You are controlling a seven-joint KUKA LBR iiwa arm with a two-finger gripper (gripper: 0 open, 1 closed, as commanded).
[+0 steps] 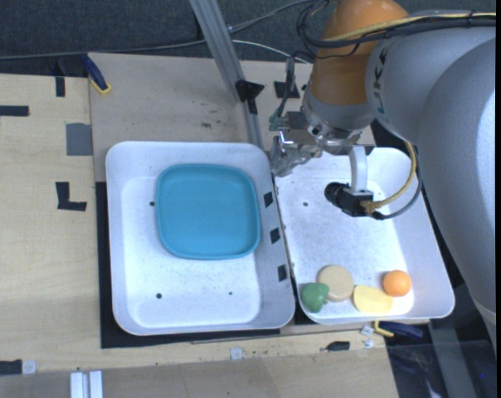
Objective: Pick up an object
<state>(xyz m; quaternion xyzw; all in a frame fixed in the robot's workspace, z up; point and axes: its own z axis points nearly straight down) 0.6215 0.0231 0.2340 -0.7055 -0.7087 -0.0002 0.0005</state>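
Several small items lie in a cluster at the near edge of the right bin (416,247): a green piece (314,295), a beige round piece (336,281), a yellow piece (372,299) and an orange ball (396,283). A square blue plate (207,210) lies flat in the left bin (134,305). My gripper (285,157) hangs over the far left corner of the right bin, close to the wall between the bins and well away from the small items. Nothing can be seen in its grasp.
A slanted metal post (221,48) runs down from the top to just behind the gripper. A black fitting with cables (350,197) hangs off the arm over the right bin's middle. Black tape marks (68,197) dot the wooden bench on the left.
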